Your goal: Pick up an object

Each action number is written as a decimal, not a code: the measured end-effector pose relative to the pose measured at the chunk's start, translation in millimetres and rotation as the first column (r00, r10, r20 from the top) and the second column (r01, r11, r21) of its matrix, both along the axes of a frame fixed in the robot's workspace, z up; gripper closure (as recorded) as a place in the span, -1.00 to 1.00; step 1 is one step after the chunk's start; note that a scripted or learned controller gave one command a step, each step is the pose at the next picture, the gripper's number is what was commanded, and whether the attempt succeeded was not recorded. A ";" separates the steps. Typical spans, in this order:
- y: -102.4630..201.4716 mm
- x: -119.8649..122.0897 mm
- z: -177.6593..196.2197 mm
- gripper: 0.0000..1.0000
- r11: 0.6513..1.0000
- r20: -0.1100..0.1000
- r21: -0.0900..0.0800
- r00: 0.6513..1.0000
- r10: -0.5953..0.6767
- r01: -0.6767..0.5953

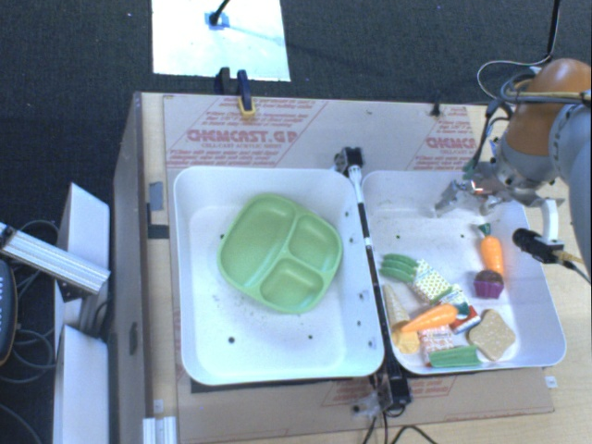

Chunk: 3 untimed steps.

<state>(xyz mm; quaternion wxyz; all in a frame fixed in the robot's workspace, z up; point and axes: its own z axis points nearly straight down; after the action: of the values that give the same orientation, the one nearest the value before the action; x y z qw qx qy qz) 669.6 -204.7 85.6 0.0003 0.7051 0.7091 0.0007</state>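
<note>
Camera view, left to right: a green divided plate [281, 252] lies in the left bin [199, 340]; toy food crowds the right bin [546, 336], a carrot [491, 252] above a purple piece [489, 284]. My gripper [469, 198] hovers over that bin's upper part, fingers spread and holding nothing.

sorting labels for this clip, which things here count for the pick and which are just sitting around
For the pick:
gripper, over the right bin
carrot
purple piece
green pods
bread slice
second carrot

Just lying about:
green divided plate in the left bin
blue clamp at the bench's back edge
</note>
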 end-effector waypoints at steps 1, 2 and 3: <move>0.0 0.0 0.0 -1.00 1.000 0.000 0.000 1.000 0.000 0.000; 0.0 0.0 0.0 -1.00 1.000 0.000 0.000 1.000 0.000 0.000; 0.0 0.0 0.0 -1.00 1.000 0.000 0.000 1.000 0.000 0.000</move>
<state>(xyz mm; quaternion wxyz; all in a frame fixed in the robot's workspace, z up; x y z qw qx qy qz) 669.6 -204.7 85.6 0.0004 0.7051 0.7091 0.0006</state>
